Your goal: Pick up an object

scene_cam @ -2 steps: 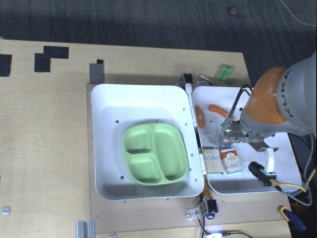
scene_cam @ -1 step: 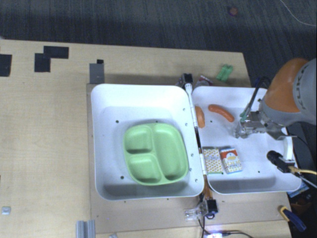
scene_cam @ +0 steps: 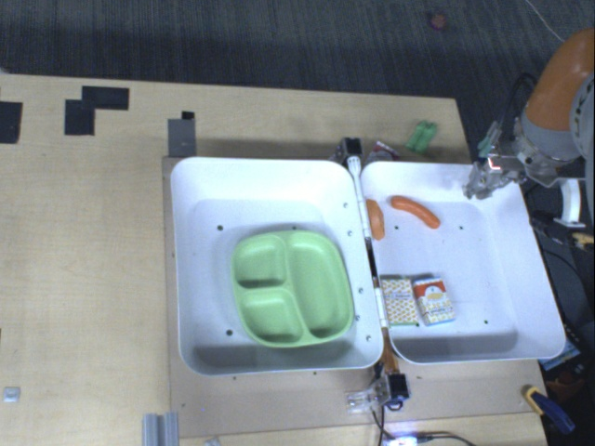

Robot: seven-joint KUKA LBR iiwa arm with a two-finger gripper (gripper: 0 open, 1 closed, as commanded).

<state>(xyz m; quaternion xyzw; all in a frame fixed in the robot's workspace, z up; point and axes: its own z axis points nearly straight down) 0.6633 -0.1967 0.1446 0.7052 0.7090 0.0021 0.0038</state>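
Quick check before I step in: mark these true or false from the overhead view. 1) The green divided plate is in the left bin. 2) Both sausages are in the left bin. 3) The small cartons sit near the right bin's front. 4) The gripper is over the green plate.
1) True: the green divided plate lies in the left bin.
2) False: both sausages lie in the right bin.
3) True: the small cartons sit there, side by side.
4) False: the gripper is at the right bin's far right corner.
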